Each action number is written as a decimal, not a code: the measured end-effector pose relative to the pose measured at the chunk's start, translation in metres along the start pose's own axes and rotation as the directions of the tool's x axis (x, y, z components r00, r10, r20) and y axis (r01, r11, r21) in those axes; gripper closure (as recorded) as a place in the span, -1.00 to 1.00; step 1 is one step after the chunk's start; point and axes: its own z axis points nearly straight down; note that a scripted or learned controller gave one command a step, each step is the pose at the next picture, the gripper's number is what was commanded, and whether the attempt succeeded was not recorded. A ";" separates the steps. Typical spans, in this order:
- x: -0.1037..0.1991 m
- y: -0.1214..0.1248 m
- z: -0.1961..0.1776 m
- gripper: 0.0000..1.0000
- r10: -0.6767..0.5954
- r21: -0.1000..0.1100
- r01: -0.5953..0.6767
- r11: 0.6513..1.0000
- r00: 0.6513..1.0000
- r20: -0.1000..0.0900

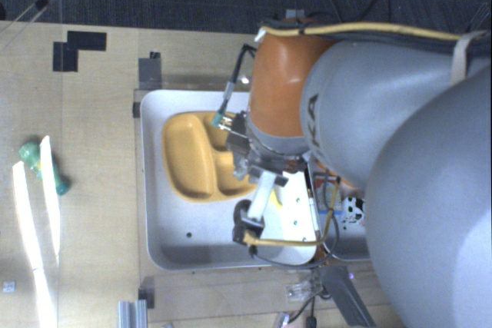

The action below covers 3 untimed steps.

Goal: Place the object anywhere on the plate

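Note:
A yellow divided plate [191,157] lies in the left half of a white bin [165,234]. The arm's orange band and wrist hang over the plate's right edge. My gripper [243,164] sits at that edge, mostly hidden under the wrist. No object can be made out in it from this angle. A small black-and-white thing [353,213] peeks out from under the arm at the right, largely covered.
A green toy-like object [34,157] lies on the wooden bench far left, beside upright clear panels [48,188]. The grey arm covers the right side of the scene. Bare bin floor [192,230] shows in front of the plate.

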 end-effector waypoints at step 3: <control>0.041 -0.026 0.062 1.00 -0.162 0.006 0.162 0.987 0.987 0.002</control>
